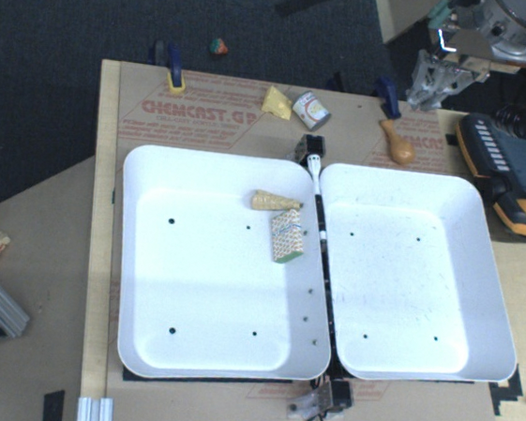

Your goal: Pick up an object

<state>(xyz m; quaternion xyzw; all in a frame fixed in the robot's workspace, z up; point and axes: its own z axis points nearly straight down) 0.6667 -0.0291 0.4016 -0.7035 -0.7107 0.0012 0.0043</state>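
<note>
- cables and a small connector (331, 399) sit at the bottom centre of the frame, just below where the two bins meet.
- left bin (143, 267) holds two things near its upper right: a tan cone-like piece (274, 201) and a patterned packet (287, 235) just below it, close together or touching.
- right bin (482, 277) lies beside it, their rims meeting along the middle.
- gripper (431, 85) hangs at the upper right of the frame, beyond the bins' far rims; i cannot tell how it stands.
- nothing is lifted yet, by my reading; the approach, descent and grasp are all left.
- both items lie near the left bin's right wall, so room is tight on that side and wide toward the lower left.
- a yellow scrap (277, 104), a small box (311, 110) and a wooden piece (398, 143) lie on the board above the bins.
</note>
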